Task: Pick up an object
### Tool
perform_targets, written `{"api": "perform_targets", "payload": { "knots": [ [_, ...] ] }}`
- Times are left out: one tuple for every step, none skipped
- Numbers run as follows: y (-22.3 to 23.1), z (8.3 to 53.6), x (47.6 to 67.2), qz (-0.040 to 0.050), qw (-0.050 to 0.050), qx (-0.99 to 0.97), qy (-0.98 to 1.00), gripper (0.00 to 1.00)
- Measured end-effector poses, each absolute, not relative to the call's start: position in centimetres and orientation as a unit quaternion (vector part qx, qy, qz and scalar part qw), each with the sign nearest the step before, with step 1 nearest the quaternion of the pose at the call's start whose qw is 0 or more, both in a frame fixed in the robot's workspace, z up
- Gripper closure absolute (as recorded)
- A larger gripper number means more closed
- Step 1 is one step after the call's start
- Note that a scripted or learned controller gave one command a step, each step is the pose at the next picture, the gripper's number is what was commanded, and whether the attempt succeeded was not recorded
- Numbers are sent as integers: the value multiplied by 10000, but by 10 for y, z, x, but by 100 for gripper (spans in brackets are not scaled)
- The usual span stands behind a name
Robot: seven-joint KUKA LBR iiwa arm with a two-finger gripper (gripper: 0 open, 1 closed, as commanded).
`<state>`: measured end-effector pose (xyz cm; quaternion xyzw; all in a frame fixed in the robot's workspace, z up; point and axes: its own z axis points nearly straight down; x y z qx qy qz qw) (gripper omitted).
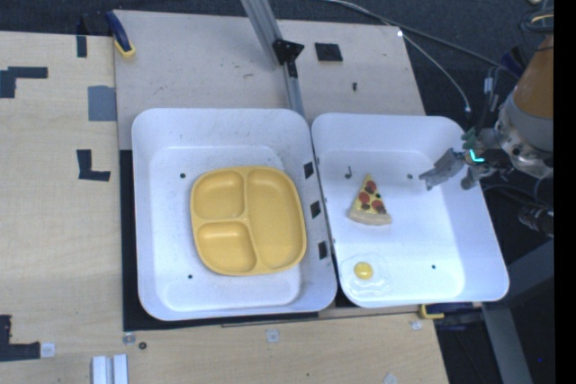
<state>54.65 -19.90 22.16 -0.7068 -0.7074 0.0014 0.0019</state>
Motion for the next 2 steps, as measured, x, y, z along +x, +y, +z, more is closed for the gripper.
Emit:
{"api": "perform_targets", "payload": {
  "knots": [
    [-199, 223, 547, 6, 4, -7067, -7075, 0],
    [-201, 179, 549, 19, 16, -7068, -7074, 0]
  ]
}}
